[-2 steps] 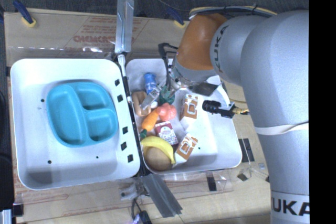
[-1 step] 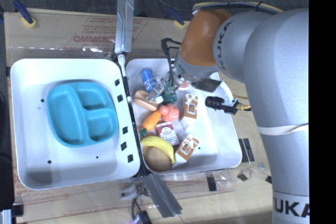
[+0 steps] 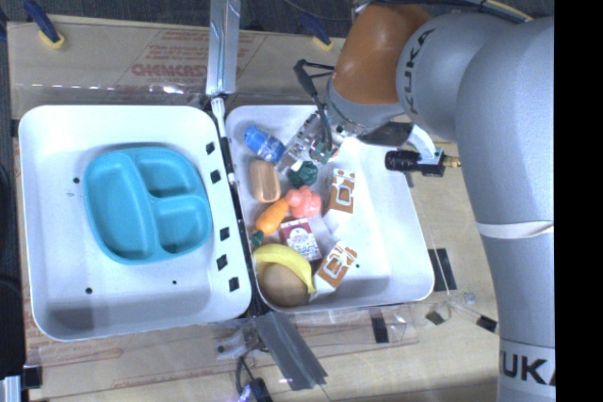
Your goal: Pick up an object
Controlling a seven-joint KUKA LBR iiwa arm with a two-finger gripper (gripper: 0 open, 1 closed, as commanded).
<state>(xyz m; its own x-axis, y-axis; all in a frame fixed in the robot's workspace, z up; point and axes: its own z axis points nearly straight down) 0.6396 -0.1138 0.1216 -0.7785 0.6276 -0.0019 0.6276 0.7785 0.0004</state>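
The gripper (image 3: 316,146) hangs low over the far end of the right-hand bin (image 3: 400,231), below the orange band and grey wrist of the arm (image 3: 452,80). Its tip is a tangle of small metal and green parts, and how the gripper is set, or whether it has hold of anything, cannot be told from this view.

Just below the tip lies a small dark green object (image 3: 303,172), too small to name further. Just to the tip's left is a blue bottle (image 3: 264,145), lying on its side. Below and left of the tip is a tan bread roll (image 3: 264,179), and under that an orange carrot (image 3: 270,217) touching a pink toy (image 3: 303,202). Straight below the tip, a little to the right, is a brown-and-white carton (image 3: 342,190). Further down lie a red-and-white box (image 3: 301,238), a second brown-and-white carton (image 3: 336,265), a banana (image 3: 287,262) and a brown potato-like lump (image 3: 283,285) beneath it. Well away to the left, the other bin (image 3: 57,297) holds a blue divided tray (image 3: 149,202).

The likeliest candidates for a pick are the dark green object and the blue bottle, both close to the tip. The risk, as I judge it, is crowding: the pieces lie touching or nearly so, and a descent could come down on two at once, or push the green object against the roll rather than closing around it. The bottle, being round and on its side, might roll off toward the bin wall. The gripper is also close to the far wall, so a small error there could strike the rim.
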